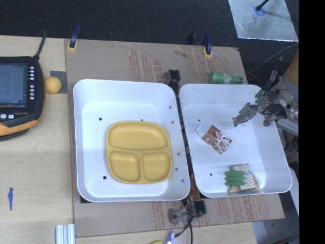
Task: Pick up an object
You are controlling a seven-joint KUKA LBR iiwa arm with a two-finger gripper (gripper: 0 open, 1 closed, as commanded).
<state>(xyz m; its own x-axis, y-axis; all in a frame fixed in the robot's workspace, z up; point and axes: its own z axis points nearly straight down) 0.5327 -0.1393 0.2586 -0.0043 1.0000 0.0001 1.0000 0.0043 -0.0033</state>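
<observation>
Gripper [242, 117] hangs over the upper right part of the right bin [269, 151], reaching in from the right edge with its dark fingers pointing left and slightly down. Whether the jaws are spread or pressed together cannot be told; the fingers blur into one dark shape, and nothing shows between them.

Below and to the left of the jaws, near but apart, lies a small card [217, 139], a flat white packet with a red and brown print, turned at a slant on the bin floor. Farther below the jaws, well apart and near the bin's front wall, lies a green pack [241, 179] with tan edges.

Left of the jaws, across the seam between the bins, the left bin [89, 136] holds a yellow tray [138, 151] with three compartments. Both bins sit on a brown cardboard sheet [127, 60] clamped to a pale wooden bench [30, 172]. Above the jaws, outside the bin, a green bottle [225, 78] lies on its side. At far left sit a pendant [18, 95] and a yellow ball [53, 85].
</observation>
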